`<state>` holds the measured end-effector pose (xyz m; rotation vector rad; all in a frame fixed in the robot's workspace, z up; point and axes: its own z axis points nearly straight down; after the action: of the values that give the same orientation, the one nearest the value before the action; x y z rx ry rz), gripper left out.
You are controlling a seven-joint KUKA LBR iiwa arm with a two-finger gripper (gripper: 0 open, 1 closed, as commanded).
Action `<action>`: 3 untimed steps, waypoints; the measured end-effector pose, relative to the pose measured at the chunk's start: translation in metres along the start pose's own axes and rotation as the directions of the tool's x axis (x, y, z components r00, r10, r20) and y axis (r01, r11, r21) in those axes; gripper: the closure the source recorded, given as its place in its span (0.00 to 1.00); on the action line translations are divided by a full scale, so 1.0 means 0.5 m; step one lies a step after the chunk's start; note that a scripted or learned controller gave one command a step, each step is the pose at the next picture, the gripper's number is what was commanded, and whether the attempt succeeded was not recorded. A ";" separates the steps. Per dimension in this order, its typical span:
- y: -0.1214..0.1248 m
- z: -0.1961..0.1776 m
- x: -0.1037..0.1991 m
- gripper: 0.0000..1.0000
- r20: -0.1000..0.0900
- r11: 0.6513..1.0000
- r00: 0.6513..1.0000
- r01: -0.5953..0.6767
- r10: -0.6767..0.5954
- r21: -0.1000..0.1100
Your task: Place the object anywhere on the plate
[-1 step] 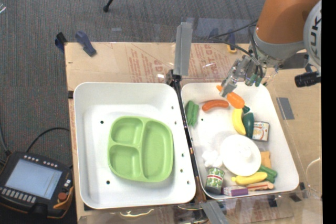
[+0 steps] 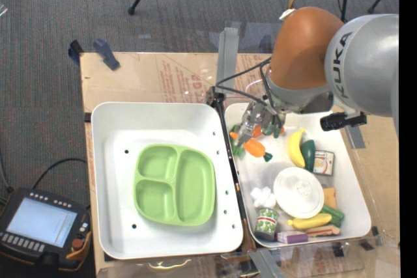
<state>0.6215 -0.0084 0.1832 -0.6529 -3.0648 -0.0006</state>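
Far left, on the floor: a teach pendant (image 2: 44, 226) with a lit screen, lying below the bench's left corner.

Left bin (image 2: 107, 140): white and shallow, holding a green plate (image 2: 174, 185) with three compartments, two small ones on its left side and one long one on its right. Nothing lies on the plate. Behind the bin, bare brown board (image 2: 156, 75) with red printing; a blue clip (image 2: 105, 53) sits at its back-left edge.

Right bin (image 2: 359, 195): touching the left bin along the shared middle wall, and cluttered. At its back-left corner, the gripper (image 2: 253, 129) is down in the bin, directly over a toy carrot (image 2: 255, 148), orange with green ends, lying just beside the middle wall. Small green and orange pieces sit around the fingertips. Cannot tell whether the fingers are apart or closed, or whether anything is between them; the wrist hides that.

Further right in the same bin: a banana (image 2: 296, 147) touching a dark green vegetable (image 2: 308, 154), then a small printed box (image 2: 324, 163). In the bin's centre, a round white lid or dish (image 2: 298, 192). In front of it, a crumpled white item (image 2: 262, 196), a green-labelled can (image 2: 266, 222), a second banana (image 2: 310, 222) and a purple-ended item (image 2: 292, 237) along the front wall.

Upper right: the arm (image 2: 339, 62), orange band above the grey wrist, reaching in over the bin's back edge.
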 end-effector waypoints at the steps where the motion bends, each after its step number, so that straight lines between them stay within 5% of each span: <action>1: 0.133 -0.038 0.148 1.00 0.007 1.000 1.000 0.009 -0.009 -0.004; 2: 0.159 -0.266 0.291 1.00 0.017 0.977 0.977 0.213 -0.213 -0.005; 3: 0.063 -0.183 0.128 1.00 0.005 0.978 0.978 0.209 -0.209 0.003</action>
<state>0.5766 0.0461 0.2754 -0.3276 -3.1208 0.0030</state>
